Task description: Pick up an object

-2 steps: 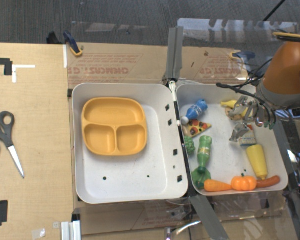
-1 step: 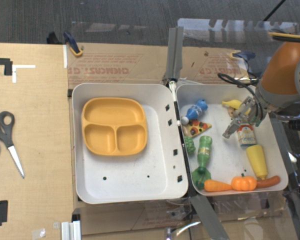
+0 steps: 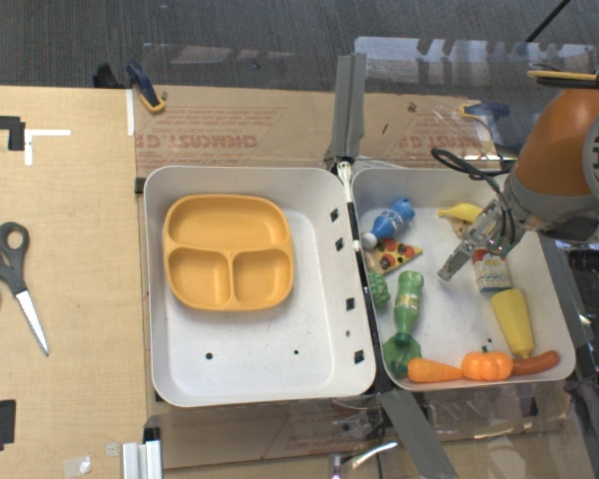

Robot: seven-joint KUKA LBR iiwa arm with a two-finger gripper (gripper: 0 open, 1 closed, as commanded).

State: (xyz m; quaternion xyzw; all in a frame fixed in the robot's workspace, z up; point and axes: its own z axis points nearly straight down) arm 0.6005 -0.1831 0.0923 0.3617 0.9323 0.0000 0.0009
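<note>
claw (image 3: 466, 250) low in rt bin (image 3: 559, 297), prongs spread, nothing pinched | banana (image 3: 459, 212) just behind it, yellow bottle (image 3: 513, 320) near front-rt, green bottle (image 3: 408, 302) to its left | toys heaped loose for random picks

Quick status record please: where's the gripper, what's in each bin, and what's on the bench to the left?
gripper: over right bin, near its right side
fingers: open, nothing between them
left bin: yellow divided plate
right bin: green bottle, banana, carrot, yellow bottle, pizza slice, blue toy
bench: scissors
</note>
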